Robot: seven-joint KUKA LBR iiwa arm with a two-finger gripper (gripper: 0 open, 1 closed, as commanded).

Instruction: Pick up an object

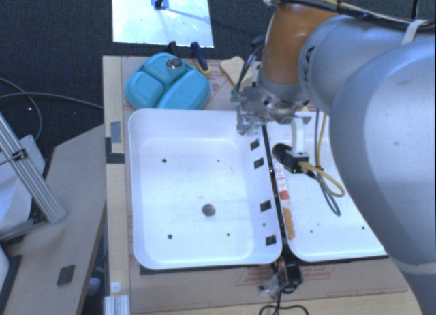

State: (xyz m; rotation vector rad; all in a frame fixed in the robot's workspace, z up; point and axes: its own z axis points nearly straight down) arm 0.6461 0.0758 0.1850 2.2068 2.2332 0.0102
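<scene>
Arm [354, 82] over two white bins.
Gripper [246, 124] at left bin's [146, 170] back right corner; small brown object [208, 209] on its floor.

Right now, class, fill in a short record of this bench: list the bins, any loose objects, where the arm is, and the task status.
left bin: white, shallow, holds one small round brownish object near its middle
right bin: white, partly covered by the arm
arm: grey with an orange band, above the bins' far end near the divide
gripper: over the left bin's far right corner
blue container: behind the left bin, on the bench
task status: object not yet picked up
</scene>
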